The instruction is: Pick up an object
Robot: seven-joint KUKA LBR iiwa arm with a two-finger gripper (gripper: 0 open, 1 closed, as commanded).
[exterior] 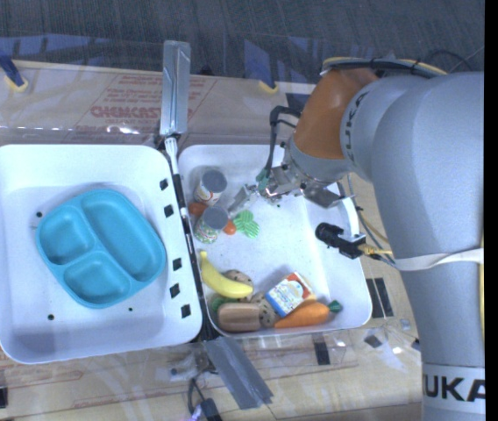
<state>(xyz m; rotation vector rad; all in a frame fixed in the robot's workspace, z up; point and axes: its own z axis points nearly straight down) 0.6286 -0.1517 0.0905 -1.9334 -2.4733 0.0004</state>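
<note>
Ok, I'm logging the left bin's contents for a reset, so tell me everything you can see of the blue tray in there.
The blue tray is a light-blue, plastic-looking divided plate with rounded corners and a raised rim. It has three compartments: one large one on the side toward the right bin, two smaller ones on the other side. It lies flat, face up, turned at a slant on the floor of the left bin, about in the middle. Nothing sits in it, and it touches only the bin floor.

Grey arm (424,174), orange band, KUKA lettering
</note>
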